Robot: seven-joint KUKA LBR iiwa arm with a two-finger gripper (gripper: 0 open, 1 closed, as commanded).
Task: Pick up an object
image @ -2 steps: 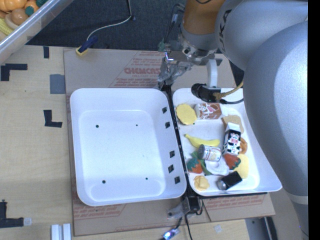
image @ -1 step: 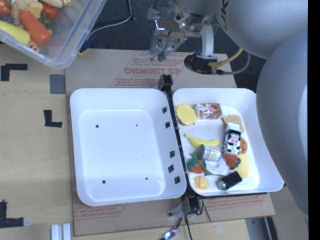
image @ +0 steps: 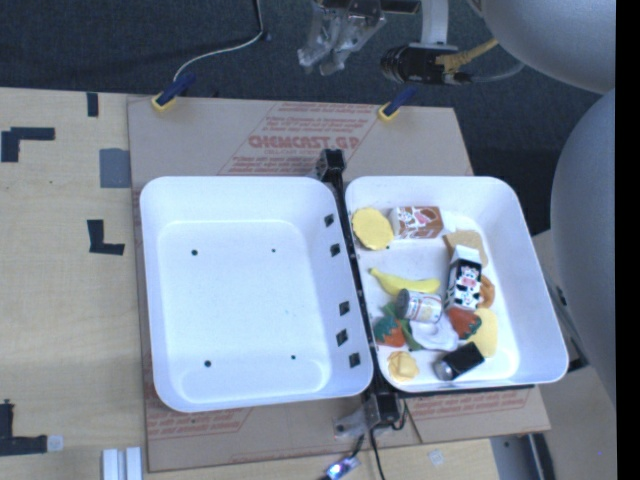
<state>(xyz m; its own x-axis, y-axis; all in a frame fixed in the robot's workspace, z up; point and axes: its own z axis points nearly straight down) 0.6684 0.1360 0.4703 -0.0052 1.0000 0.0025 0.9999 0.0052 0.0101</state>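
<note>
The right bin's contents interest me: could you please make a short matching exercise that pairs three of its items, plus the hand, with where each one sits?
Things:
1. yellow disc
2. banana
3. black object
4. hand

Places:
A. near the right bin's front edge
B. above the bench, beyond the bins
C. back corner by the divider
D. middle of the bin

Pairs: 1-C, 2-D, 3-A, 4-B

A light wooden bench (image: 60, 268) carries a brown cardboard sheet (image: 300, 143) with red print. Black tape marks (image: 25, 143) lie on the wood at the left. Behind the bench is dark blue-grey carpet floor (image: 120, 18). The light is even.
</note>
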